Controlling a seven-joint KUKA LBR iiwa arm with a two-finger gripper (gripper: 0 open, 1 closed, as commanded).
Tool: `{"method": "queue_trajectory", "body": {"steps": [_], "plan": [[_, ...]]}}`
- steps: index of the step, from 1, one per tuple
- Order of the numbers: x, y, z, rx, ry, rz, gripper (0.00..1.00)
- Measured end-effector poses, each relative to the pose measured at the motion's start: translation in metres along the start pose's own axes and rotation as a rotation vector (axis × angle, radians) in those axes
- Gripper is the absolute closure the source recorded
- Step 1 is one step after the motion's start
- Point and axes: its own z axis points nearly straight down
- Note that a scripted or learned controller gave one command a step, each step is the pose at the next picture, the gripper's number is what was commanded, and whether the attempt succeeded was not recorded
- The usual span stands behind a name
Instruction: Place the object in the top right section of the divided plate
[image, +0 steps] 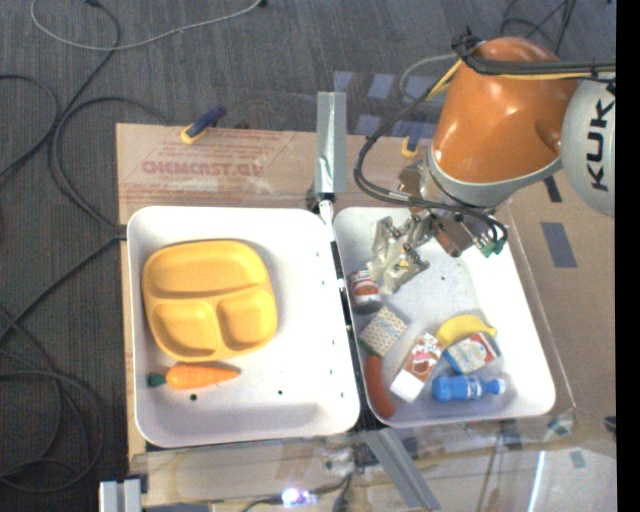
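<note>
A yellow divided plate (210, 297) lies in the left bin (300, 400), with one wide section at the back and two smaller ones in front. My gripper (397, 262) hangs over the back left part of the right bin (525, 330), under the orange wrist. Its fingers (385, 245) point down and left and stand open, with nothing between them. Just below and left of them a small red and white can (365, 291) stands against the bin's left wall.
An orange carrot (197, 376) lies in front of the plate. The right bin holds a checkered packet (384, 328), a banana (465, 327), a juice carton (472, 354), a blue bottle (468, 387), a white box (417, 367) and a sausage (377, 388).
</note>
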Motion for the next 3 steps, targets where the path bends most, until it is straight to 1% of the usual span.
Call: {"method": "queue_trajectory", "body": {"steps": [1,2,3], "plan": [[0.016,0.053,0.079,0.000,0.002,0.191,1.00],[0.051,-0.151,0.050,0.005,-0.001,0.115,1.00],[0.039,-0.136,0.055,0.001,-0.002,-0.176,1.00]]}}
